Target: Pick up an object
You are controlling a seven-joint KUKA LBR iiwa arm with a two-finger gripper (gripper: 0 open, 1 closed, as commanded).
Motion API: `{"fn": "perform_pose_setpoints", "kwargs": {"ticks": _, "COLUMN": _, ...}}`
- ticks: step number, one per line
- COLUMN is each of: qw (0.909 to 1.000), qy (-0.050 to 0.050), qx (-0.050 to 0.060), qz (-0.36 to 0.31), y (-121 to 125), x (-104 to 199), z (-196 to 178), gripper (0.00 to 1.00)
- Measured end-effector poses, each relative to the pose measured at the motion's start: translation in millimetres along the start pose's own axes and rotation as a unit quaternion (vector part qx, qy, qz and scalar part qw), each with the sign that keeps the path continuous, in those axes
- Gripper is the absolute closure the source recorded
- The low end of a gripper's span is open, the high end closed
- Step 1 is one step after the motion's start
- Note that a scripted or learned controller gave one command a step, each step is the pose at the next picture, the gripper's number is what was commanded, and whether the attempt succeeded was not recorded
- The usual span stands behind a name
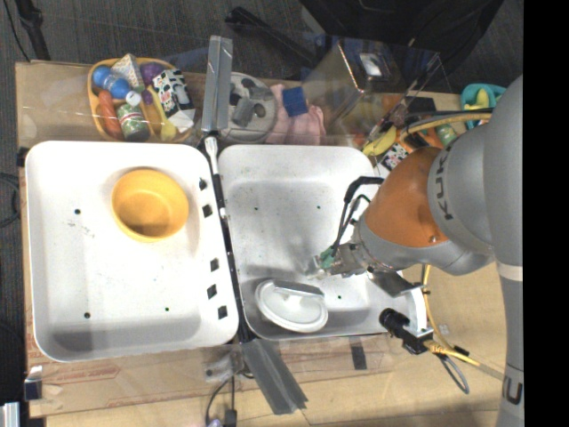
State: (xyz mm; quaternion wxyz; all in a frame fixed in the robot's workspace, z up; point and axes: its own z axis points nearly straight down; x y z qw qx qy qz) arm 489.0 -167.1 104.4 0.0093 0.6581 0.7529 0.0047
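Gripper (327, 261) sits low in the right bin (293, 172), just above the white bowl (292, 307) near that bin's front wall; can't tell its opening or whether it has anything, the wrist hides it. Looks like the approach/descend step on the bowl: next move probably needs a short drop onto the bowl's near rim and a close there. Room is tight, with the bowl tucked against the front wall and close to the divider; back of the bin beyond the bowl is open. Yellow bowl (150, 204) sits well apart in the left bin (53, 238).
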Motion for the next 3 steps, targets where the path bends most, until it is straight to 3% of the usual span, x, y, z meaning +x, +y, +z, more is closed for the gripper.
{"fn": "perform_pose_setpoints", "kwargs": {"ticks": 1, "qw": 1.0, "qy": 0.0, "qx": 0.0, "qz": 0.0, "y": 0, "x": 0, "z": 0, "gripper": 0.0}}
{"fn": "perform_pose_setpoints", "kwargs": {"ticks": 2, "qw": 0.998, "qy": 0.001, "qx": 0.0, "qz": -0.063, "y": 2, "x": 56, "z": 7, "gripper": 0.0}}
{"fn": "perform_pose_setpoints", "kwargs": {"ticks": 3, "qw": 0.9998, "qy": 0.003, "qx": 0.008, "qz": 0.02, "y": 54, "x": 55, "z": 9, "gripper": 0.0}}
